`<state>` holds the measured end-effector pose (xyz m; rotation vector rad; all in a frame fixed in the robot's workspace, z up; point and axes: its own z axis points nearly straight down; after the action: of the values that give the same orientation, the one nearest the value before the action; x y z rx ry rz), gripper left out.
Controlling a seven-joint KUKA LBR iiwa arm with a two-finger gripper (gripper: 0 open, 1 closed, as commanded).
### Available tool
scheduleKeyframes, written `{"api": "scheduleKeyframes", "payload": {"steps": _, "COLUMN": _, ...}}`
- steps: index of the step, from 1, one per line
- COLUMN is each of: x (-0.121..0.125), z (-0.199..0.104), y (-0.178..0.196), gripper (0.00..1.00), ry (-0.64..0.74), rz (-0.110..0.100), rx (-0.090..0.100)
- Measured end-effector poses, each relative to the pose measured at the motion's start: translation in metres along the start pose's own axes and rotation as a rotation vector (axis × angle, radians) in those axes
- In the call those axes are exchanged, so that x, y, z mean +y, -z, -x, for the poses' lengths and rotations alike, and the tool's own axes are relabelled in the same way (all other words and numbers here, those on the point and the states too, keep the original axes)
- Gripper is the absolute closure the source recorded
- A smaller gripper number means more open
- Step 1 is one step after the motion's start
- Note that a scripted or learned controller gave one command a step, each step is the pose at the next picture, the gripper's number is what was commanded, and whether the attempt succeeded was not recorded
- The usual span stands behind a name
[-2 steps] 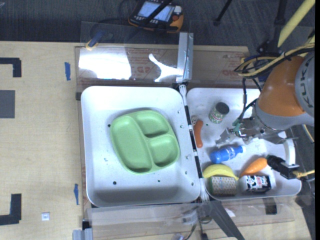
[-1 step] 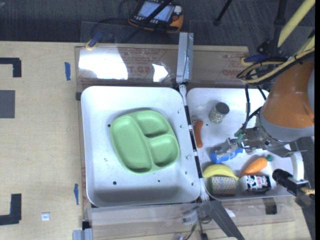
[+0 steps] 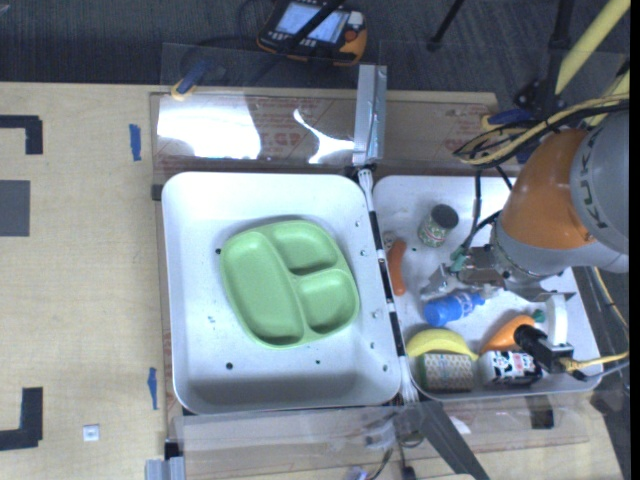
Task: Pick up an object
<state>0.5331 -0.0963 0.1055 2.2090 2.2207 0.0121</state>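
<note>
Over the right-hand bin (image 3: 560, 386), low above its clutter: one pincer (image 3: 462, 276) on a grey arm (image 3: 570, 208) with an orange band, reaching in from the right. Whether it is parted or closed cannot be told from this angle, nor whether anything lies within it; nothing is seen raised off the bin floor.

Contents, right-hand bin: blue object (image 3: 447, 309), just below and touching or nearly touching the pincer, the likeliest target; orange stick-shaped item (image 3: 398, 267) along the left wall; small round jar with a dark lid (image 3: 437, 224) toward the back; yellow rounded object (image 3: 438, 343) resting over a mesh-textured block (image 3: 449, 370) at the front; black-and-white patterned container (image 3: 512, 367) beside it; orange piece (image 3: 508, 330) just above that; white tube (image 3: 557, 320) near the right wall.

Contents, left-hand bin (image 3: 190, 298): green divided tray (image 3: 288, 283), three compartments, lying flat, centre.

Step in hand, by judgement: approach or descent onto a pick, grasp not yet confirmed. Next move calls for settling squarely on one item, closing on it alone, and lifting straight up clear of crowded neighbours.

Hard to make out: contact between pincer and blue object; identity of most small items. Wrist hides part of the bin floor behind it. Arm cut off at the right edge. Tabletop (image 3: 80, 268) plain, pale wood.
</note>
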Motion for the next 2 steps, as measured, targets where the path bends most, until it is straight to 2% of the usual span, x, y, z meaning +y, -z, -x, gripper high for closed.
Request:
{"api": "scheduleKeyframes", "payload": {"steps": 1, "x": -0.045, "z": 0.001, "y": -0.018, "gripper": 0.00, "ry": -0.315, "rz": -0.008, "rx": 0.001}}
{"api": "scheduleKeyframes", "payload": {"steps": 2, "x": -0.001, "z": -0.001, "y": 0.066, "gripper": 0.00, "ry": 0.056, "rz": -0.012, "rx": 0.001}}
